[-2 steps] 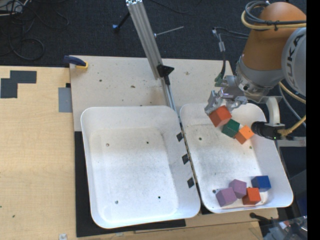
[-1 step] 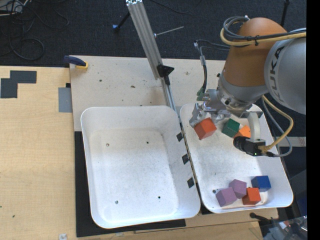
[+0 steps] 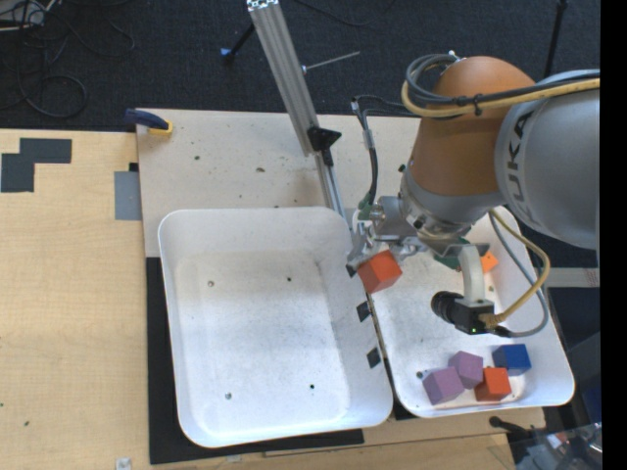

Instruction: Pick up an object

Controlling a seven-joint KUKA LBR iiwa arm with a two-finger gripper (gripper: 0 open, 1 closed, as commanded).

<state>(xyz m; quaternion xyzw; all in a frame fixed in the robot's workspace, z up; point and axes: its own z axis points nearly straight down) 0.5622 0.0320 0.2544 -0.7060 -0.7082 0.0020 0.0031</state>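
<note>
My gripper (image 3: 378,260) hangs over the wall between the two bins, shut on a red-orange block (image 3: 380,271) that shows between its fingers, lifted above the bin floor. The grey arm with its orange band (image 3: 470,125) comes in from the right and hides much of the right bin (image 3: 549,395). In that bin's near corner lie two purple blocks (image 3: 456,376), an orange block (image 3: 494,385) and a blue block (image 3: 512,357). A small orange piece (image 3: 488,260) shows behind the arm.
The left bin (image 3: 196,233) is bare white with a few dark specks. A slanted metal bar (image 3: 289,76) rises behind the bins. A black cable and fitting (image 3: 465,313) hang over the right bin.
</note>
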